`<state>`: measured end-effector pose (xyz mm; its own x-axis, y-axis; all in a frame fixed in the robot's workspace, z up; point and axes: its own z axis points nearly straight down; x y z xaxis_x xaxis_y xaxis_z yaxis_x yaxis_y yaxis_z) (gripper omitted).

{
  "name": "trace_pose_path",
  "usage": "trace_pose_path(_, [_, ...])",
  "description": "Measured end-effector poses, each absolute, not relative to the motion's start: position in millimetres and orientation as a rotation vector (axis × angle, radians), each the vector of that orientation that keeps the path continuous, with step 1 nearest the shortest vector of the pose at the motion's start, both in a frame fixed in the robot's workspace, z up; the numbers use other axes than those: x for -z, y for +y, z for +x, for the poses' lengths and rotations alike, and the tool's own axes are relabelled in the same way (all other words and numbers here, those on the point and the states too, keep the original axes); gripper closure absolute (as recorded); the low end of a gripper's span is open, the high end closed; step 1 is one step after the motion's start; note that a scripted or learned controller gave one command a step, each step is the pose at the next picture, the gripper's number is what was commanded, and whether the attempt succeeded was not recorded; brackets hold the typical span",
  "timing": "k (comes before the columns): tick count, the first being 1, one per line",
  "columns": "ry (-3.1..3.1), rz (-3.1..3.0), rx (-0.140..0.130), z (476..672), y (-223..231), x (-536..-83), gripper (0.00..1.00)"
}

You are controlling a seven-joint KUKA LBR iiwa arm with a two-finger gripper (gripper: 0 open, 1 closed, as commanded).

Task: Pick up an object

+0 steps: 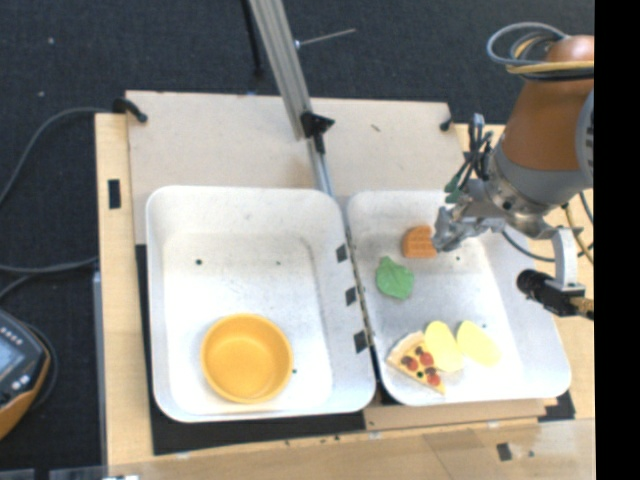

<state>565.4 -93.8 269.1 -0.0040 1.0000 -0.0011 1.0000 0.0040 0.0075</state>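
On the table [250, 138], two shallow white bins are set side by side; no brand, label or legible writing can be made out on any object, and the small dark device [15, 363] at the far left edge is too cropped for any marking to be read.

Over the right bin [520, 353], the pincer [447, 230] is lowered at the end of the grey arm [545, 128], whose orange band is seen above the wrist; the pincer tip is placed just beside the orange block [418, 242], at its right side, and appears to be touching it; how far the pincer is open cannot be told from this slant, and no object is seen to be held by it.

The orange block is found in the upper left part of the right bin; a green leaf-shaped piece [394, 279] is laid just below it, near the bin's left wall; further down, a pizza slice [415, 365] is set by the lower edge, with two pale yellow pieces [460, 344] lying just beside it, one of them touching it.

The left bin [200, 223] is occupied by a yellow bowl [246, 357], placed upright in its lower part; a slanted metal pole [285, 63] is fixed behind the bins, where they meet; a dark cable [40, 133] is trailed over the floor at the left.
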Motion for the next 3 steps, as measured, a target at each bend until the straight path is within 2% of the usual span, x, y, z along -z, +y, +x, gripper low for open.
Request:
trace_pose_path(1, [2.23,2.212,-0.004,554.0,-39.1,-273.7,1.0])
trace_pose_path(2, [2.229,2.214,-0.002,552.7,9.9,-257.9,1.0])
trace_pose_path(3, [2.231,2.214,-0.002,535.7,66.1,-254.6,1.0])
